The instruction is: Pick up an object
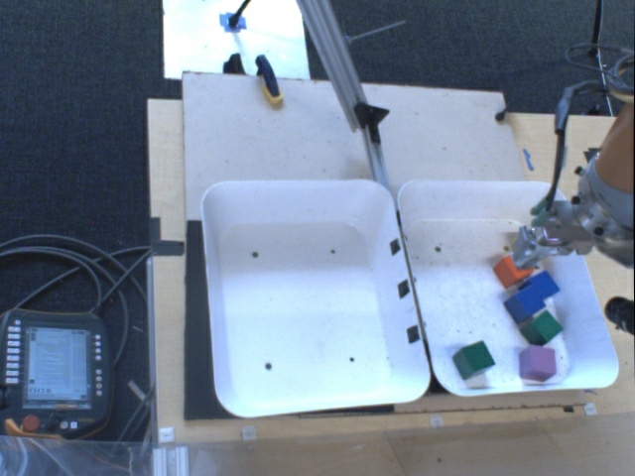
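A teach pendant (55, 370) lay at the far left beside the tabletop (446, 137), its cables looping over the dark carpet. On the tabletop, the left bin (298, 201) stood bare, while the right bin (446, 266) held every candidate for the pick, clustered toward its right and near side: a green cube (474, 359) closest to the divider, a purple block (537, 363) just right of it, and farther back a dark green block (542, 327), a blue block (532, 296) and an orange block (511, 271) packed together. The end effector (533, 247) hung directly over the orange block, apparently at or just above it; whether its fingers were spread or closed could not be told from this angle. No object appeared lifted, so the grasp itself and the raise remained to be done.
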Controlling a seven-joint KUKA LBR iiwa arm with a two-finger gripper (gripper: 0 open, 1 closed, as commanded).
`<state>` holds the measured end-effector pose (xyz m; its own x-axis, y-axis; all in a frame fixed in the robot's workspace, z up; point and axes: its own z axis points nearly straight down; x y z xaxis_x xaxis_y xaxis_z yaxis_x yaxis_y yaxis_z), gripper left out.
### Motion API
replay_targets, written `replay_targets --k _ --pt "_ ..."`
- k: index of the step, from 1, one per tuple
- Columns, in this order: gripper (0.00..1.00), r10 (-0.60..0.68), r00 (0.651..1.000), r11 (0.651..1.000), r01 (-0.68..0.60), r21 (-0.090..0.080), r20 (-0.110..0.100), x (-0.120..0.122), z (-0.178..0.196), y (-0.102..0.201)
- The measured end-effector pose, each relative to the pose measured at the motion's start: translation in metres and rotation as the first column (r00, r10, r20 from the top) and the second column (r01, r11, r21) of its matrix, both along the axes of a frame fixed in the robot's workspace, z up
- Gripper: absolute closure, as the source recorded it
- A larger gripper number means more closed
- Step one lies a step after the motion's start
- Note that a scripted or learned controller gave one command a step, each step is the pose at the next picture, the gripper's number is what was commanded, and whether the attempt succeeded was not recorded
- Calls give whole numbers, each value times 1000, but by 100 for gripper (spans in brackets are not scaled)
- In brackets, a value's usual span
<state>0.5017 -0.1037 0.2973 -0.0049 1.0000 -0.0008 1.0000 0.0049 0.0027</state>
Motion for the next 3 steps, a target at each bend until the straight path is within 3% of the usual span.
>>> replay_targets --k 3 --pt "100 5 1000 1000 -5 2 -2 44 -35 154"
